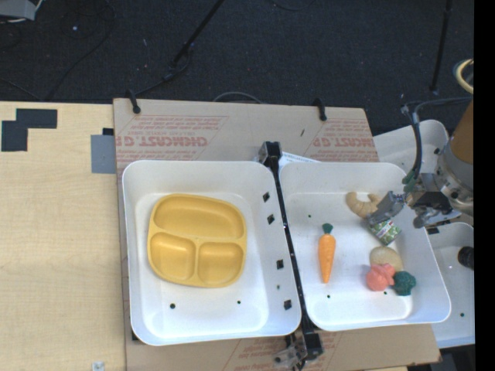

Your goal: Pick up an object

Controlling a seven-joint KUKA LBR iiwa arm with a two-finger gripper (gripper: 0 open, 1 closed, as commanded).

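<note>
A dark carpeted floor [255,45] runs behind the bench, crossed by black cables [203,23]. At left lies a pale wooden tabletop [54,238] — marked with dark grey patches [27,124] — beside a printed cardboard sheet [232,134].

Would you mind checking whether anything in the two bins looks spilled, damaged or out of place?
Nothing stands out. The yellow plate lies flat in the left bin. The carrot and other toy foods lie loose in the right bin, none spilled over a rim.
</note>
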